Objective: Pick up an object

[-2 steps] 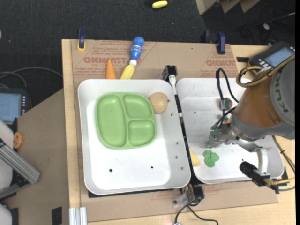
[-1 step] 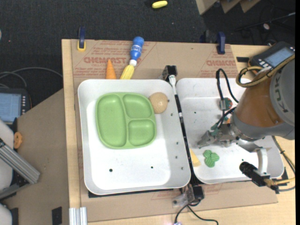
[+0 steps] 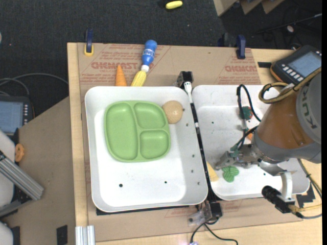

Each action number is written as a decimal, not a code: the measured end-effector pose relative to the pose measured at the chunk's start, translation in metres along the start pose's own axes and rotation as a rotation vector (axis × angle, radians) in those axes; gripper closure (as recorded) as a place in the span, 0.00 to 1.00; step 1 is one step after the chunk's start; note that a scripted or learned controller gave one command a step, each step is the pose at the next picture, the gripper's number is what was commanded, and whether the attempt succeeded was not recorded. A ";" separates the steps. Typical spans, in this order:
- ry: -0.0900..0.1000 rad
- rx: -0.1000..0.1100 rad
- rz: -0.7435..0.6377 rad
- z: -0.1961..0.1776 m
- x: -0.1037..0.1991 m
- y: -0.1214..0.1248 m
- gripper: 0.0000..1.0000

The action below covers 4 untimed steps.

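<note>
Camera view, looking down at a slant on the bench (image 3: 76, 137) with its two white bins. The left bin (image 3: 102, 177) holds a green sectioned plate (image 3: 137, 130) with three compartments, lying flat in the upper half of the bin. A tan round object (image 3: 173, 111) (ball-like, exact kind not clear) sits touching the plate's upper right corner, near the bin's right wall.

The right bin (image 3: 219, 116) is where the arm (image 3: 286, 131) reaches in from the right, its orange band above the wrist. The gripper (image 3: 228, 163) is down low in the lower left part of this bin. A small green object (image 3: 231, 174) lies on the bin floor just beside and below the gripper tip; whether it is touched cannot be made out. A small yellow piece (image 3: 212, 174) lies at the bin's left wall, just left of the green object. The gripper's own state cannot be told from this angle.

Behind the bins, on the cardboard sheet (image 3: 204, 68), lie a blue-and-white bottle-like item (image 3: 148, 53), a yellow piece (image 3: 139, 78) touching its lower end, and an orange cone-shaped piece (image 3: 120, 76) just left of that. On the dark floor beyond the bench lies a small yellow object (image 3: 174, 5).
</note>
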<state>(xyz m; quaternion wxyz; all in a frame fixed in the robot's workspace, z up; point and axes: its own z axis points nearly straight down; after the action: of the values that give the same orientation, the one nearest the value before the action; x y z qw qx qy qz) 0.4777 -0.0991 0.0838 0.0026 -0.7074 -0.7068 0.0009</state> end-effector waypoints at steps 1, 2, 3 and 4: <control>-0.005 -0.008 0.001 -0.012 -0.001 0.002 1.00; -0.011 -0.012 0.008 -0.075 -0.108 0.001 1.00; -0.003 -0.005 0.000 -0.071 -0.101 0.001 0.00; -0.003 -0.007 -0.005 0.003 -0.083 0.059 0.00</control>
<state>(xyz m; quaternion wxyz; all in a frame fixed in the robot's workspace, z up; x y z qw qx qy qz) 0.5365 -0.1826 0.0806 -0.0009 -0.7057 -0.7085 -0.0002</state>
